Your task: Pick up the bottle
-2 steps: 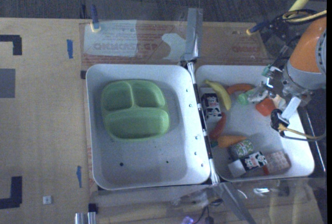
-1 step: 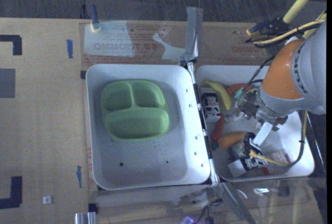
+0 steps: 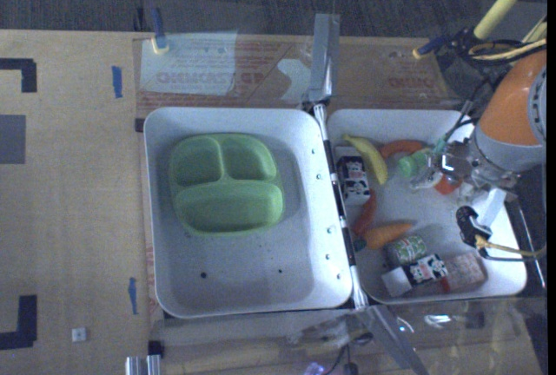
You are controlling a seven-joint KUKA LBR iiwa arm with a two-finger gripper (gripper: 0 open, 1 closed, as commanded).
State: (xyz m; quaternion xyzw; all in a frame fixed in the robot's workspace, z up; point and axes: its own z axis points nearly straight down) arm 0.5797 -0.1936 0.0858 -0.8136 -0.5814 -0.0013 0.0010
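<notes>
Counter (image 3: 69, 191): a pale wooden surface seen from above at a slant, carrying two shallow white bins side by side.
Left bin (image 3: 252, 286): holds a green divided plate (image 3: 228, 184) toward its 11 o'clock corner.
Right bin (image 3: 512, 278): crowded with small things, and the arm reaches over its 3 o'clock edge.
Arm (image 3: 512, 117): grey with an orange band, entering from the right and ending low over the upper middle of the right bin.
Jaws (image 3: 439, 167): they sit at the arm's tip, pointing toward 9 o'clock; glare and clutter hide them, so I cannot tell how far open they are or whether anything is between them.
Bottle (image 3: 413, 163): small, translucent green, lying on its side in the upper half of the right bin, just beside the jaws on their 9 o'clock side.
Bottle's neighbours: a yellow banana (image 3: 368, 158) at its 9 o'clock, an orange-red piece (image 3: 401, 146) at its 12 o'clock, a carrot (image 3: 389, 233) well below at 6 o'clock.
Handling, as a judgement: it is probably light, thin plastic, smooth, rounded and likely to roll or slip.
Where to hold, as a judgement: across the middle of the body, squeezing gently.
Lower corner: a small can (image 3: 407, 249) and cartons (image 3: 426, 271) lie near 6 o'clock.
</notes>
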